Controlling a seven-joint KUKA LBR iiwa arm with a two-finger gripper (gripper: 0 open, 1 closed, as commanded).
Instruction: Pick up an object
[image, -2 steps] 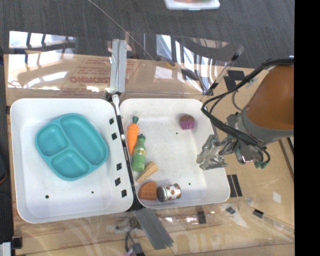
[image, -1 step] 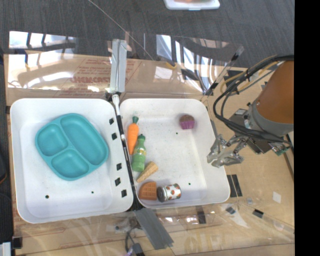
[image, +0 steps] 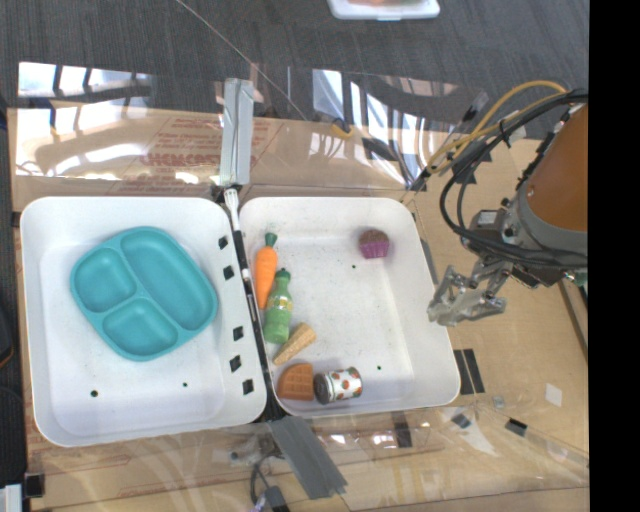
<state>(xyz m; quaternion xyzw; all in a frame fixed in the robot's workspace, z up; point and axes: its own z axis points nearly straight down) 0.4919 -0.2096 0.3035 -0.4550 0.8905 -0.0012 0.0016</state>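
The right bin (image: 390, 340) holds several small toy items. An orange carrot (image: 264, 276) and a green bottle (image: 278, 309) lie along its left wall. Below them lie a tan cone-shaped piece (image: 294, 343), an orange waffle-like piece (image: 296, 382) and a small spotted can (image: 340, 385) on its side. A purple cupcake (image: 374, 243) sits near the bin's far right corner. My gripper (image: 462, 303) hangs just outside the right bin's right wall, above the bench, with nothing visible between its fingers.
The left bin (image: 60, 390) holds a teal divided plate (image: 143, 291). A grey divider post (image: 236, 130) stands behind the seam of the two bins. Black and yellow cables (image: 480, 140) loop above the arm at the right.
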